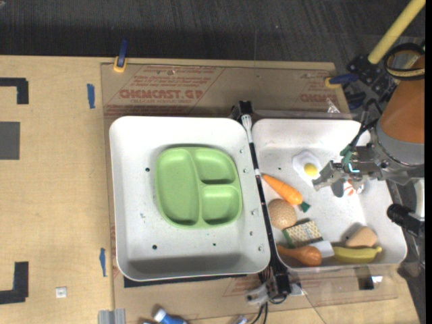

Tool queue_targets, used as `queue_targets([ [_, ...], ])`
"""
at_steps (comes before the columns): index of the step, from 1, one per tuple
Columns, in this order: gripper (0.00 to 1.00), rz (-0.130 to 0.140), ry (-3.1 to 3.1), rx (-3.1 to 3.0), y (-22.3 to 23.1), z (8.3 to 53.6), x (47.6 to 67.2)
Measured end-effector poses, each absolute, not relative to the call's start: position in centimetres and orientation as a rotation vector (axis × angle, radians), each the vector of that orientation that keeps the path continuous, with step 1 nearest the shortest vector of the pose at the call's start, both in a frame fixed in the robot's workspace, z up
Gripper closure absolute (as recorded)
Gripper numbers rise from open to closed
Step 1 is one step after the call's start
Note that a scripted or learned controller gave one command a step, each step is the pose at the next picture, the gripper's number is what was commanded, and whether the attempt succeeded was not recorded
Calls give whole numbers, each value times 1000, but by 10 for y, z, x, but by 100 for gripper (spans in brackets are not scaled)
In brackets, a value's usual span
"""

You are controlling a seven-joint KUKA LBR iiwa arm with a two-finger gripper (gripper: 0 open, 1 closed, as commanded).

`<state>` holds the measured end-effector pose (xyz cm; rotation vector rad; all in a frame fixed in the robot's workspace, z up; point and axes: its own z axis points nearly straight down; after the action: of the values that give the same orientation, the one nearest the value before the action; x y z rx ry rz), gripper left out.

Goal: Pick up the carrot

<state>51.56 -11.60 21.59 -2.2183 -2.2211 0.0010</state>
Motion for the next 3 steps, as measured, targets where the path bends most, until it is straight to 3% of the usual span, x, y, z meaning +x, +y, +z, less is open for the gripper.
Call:
queue_targets([
  [1,0,-11,-2237,-2217,-103,107,509],
  [2,0,-15,-1988,-2454,-95,89,533],
  [3,0,-7,-1859,-2541,-107,89,577],
])
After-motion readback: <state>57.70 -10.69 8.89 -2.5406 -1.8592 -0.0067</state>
